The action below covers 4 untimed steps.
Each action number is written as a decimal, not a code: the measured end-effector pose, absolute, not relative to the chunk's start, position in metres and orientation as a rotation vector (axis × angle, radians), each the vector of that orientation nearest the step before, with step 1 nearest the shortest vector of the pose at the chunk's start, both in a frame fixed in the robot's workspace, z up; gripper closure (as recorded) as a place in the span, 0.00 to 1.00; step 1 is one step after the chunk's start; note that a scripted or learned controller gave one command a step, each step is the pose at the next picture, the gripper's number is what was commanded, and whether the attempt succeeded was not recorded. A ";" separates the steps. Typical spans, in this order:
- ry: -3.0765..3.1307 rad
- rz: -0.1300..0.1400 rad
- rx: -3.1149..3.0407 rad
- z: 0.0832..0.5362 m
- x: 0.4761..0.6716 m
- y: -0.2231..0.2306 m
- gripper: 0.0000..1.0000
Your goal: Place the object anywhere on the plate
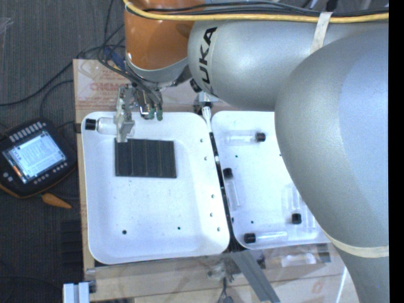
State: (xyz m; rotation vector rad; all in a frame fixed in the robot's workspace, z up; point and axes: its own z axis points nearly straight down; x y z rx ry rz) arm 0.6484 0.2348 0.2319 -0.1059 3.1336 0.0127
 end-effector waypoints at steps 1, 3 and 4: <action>3.091 0.003 -0.555 0.249 0.551 0.234 1.00; 2.933 0.004 -1.112 0.210 0.669 0.234 1.00; 2.928 0.015 -1.107 0.221 0.669 0.236 1.00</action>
